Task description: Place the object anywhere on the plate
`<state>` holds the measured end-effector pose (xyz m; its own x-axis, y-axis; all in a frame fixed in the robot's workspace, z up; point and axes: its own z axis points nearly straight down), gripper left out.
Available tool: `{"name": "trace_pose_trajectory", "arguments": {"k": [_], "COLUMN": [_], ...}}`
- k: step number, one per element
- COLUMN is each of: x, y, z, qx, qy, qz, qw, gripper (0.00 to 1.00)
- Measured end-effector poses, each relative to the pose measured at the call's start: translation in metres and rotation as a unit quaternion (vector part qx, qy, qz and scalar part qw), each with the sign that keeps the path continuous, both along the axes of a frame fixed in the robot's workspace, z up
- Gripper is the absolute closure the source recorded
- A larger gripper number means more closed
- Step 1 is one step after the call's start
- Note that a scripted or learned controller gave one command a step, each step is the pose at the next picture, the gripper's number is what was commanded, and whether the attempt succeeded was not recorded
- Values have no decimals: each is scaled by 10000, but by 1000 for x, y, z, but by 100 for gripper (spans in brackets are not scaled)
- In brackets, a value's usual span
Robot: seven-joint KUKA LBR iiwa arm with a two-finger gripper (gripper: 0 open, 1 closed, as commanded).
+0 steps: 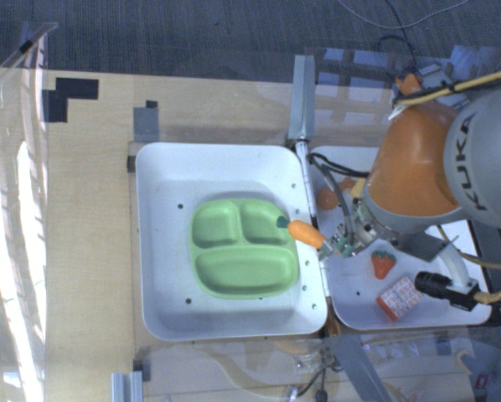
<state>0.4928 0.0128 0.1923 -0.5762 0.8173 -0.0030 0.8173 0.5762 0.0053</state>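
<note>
1 carrot (pixel 305 233) beside end effector (pixel 341 246)

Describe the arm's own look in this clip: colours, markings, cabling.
The arm is grey with a broad orange band above the wrist and dark "KUKA" lettering on the grey shell. Black cables loop beside the wrist, and a yellow hose runs over its top. The pincer is small, metallic, with greenish parts.

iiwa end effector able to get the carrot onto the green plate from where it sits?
Probably yes. The carrot lies at the plate's right edge, beside the end effector, and the plate's compartments look bare, with nothing between them.
</note>
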Motion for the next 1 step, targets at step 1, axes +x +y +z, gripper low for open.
{"name": "trace_pose_trajectory", "arguments": {"k": [1], "x": [0], "y": [0], "z": [0], "qx": [1], "qy": [-1], "qz": [-6], "qw": [10000], "gripper": [0]}}
